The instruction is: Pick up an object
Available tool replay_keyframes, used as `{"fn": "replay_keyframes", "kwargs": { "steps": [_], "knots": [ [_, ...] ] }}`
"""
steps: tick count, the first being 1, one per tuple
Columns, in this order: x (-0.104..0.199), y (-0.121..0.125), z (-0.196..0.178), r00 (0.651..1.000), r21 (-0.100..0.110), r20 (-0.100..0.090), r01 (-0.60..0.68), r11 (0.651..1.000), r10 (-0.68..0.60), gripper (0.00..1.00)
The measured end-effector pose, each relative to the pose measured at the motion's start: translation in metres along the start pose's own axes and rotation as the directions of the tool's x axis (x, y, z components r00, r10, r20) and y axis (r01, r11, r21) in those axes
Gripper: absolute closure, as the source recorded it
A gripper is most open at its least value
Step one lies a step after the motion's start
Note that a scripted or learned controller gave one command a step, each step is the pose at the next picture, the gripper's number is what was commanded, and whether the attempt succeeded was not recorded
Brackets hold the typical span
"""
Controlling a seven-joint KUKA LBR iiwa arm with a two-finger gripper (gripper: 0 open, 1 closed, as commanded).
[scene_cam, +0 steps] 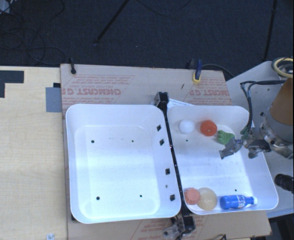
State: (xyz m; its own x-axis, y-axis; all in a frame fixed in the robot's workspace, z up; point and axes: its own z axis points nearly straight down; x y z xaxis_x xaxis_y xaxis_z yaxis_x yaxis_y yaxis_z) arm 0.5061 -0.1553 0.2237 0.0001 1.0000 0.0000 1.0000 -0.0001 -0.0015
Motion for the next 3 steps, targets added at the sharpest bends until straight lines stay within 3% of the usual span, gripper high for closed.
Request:
{"fn": "replay_keyframes", "kwargs": {
  "steps": [1,2,3],
  "knots": [
    [-0.062,-0.005,-0.035,1.0,-0.002,0.003,-0.004,1.0,0.004,0.0],
    [-0.057,0.032,0.042,1.0,0.004,-0.002,0.003,1.0,-0.003,0.0],
    [-0.058,0.065,-0.013,1.0,-0.006,0.002,0.002,1.0,-0.002,0.0]
  ]
}}
